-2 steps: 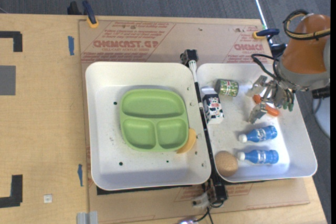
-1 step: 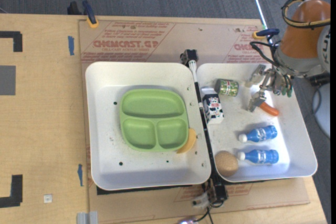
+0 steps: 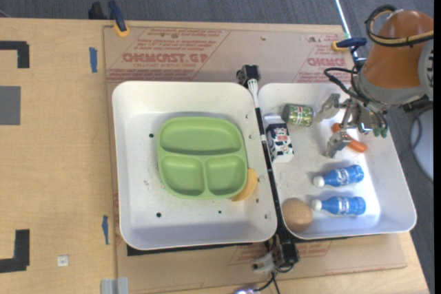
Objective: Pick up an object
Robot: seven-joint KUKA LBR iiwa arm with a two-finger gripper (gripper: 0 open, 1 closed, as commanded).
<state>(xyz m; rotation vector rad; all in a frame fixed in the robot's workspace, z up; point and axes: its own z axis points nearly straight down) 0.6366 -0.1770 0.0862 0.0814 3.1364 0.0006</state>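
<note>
Two shallow white bins sit side by side on a cardboard sheet over the tabletop (image 3: 48, 148).

Left bin (image 3: 131, 169): holds a green divided plate (image 3: 202, 156) with three compartments, one long across the top and two smaller below. A yellow banana-like piece (image 3: 246, 186) lies against the plate's lower right corner.

Right bin (image 3: 393, 196): a green can (image 3: 299, 114) lies on its side near the top left. Below it, just beside the inner wall, a small white carton with black patches (image 3: 280, 143); its print is too small to read. Two small bottles with blue labels and white caps, upper bottle (image 3: 340, 177) and lower bottle (image 3: 339, 206), lie roughly parallel in the lower part, caps pointing left. A round tan ball-like object (image 3: 298, 214) rests in the bottom left corner. A small orange object (image 3: 352, 144) lies under the gripper.

Gripper (image 3: 348, 127): low over the upper right part of the right bin, fingers spread open, nothing visibly between them; the orange object sits just beside one fingertip.

Writing: red print on the cardboard above the bins reads roughly "CHEMCAST GP", upside down, repeated on the right.
</note>
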